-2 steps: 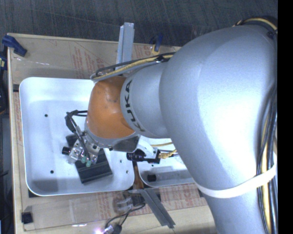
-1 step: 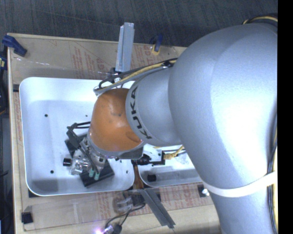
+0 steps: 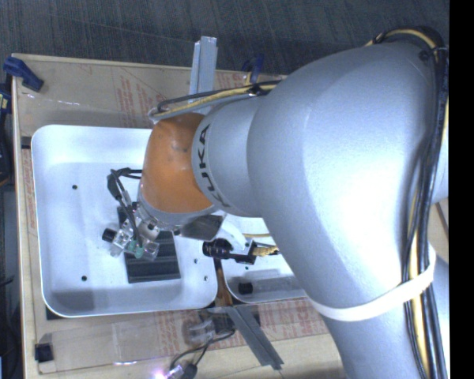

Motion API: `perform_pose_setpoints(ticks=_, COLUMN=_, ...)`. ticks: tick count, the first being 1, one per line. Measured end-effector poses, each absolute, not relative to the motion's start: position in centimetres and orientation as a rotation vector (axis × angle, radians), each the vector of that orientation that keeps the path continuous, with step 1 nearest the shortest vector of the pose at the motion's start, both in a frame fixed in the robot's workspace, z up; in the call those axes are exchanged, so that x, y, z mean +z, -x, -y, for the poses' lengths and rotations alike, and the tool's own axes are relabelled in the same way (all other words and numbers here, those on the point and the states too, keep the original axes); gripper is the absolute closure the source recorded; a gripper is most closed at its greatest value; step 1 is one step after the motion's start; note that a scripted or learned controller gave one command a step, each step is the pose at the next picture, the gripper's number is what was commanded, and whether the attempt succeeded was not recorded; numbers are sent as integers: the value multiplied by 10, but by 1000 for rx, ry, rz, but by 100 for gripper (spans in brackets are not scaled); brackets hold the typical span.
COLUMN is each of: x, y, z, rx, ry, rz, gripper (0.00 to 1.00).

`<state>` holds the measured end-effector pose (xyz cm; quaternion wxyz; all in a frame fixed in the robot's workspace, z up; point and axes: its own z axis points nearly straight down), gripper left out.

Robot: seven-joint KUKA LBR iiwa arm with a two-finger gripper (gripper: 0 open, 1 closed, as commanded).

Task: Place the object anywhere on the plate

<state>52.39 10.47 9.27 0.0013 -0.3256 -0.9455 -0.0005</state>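
Observation:
My arm reaches across from the right, and its orange band [image 3: 174, 168] hangs over the left white bin [image 3: 63, 172]. Below the band the gripper [image 3: 142, 247] is low over the front middle of that bin's floor. A dark rectangular block [image 3: 153, 264] lies on the floor right under it, and I cannot tell whether it is part of the gripper or a separate object. A small greenish, shiny piece [image 3: 134, 249] shows at the gripper's left side. The arm hides most of the right bin [image 3: 261, 290] and whatever lies in it.
The left bin's floor is bare white to the left and back of the gripper. The two bins meet at a rim [image 3: 218, 279] close to the gripper's right. A metal bracket [image 3: 205, 61] stands at the bench's back edge, and clamps and cables lie at its front edge [image 3: 213, 330].

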Motion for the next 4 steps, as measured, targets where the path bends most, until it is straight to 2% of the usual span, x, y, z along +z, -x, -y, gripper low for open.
perform_pose_setpoints(ticks=1, x=92, y=-602, z=-134, rx=-1, ry=482, rz=3106, gripper=100)
perform_pose_setpoints(ticks=2, x=91, y=-503, z=-111, rx=1, ry=529, rz=3092, gripper=100)
perform_pose_setpoints(ticks=3, x=92, y=-477, z=-108, rx=-6, ry=1014, rz=2974, gripper=100)
perform_pose_setpoints(ticks=4, x=91, y=-552, z=-123, rx=2, ry=1106, rz=2938, gripper=100)
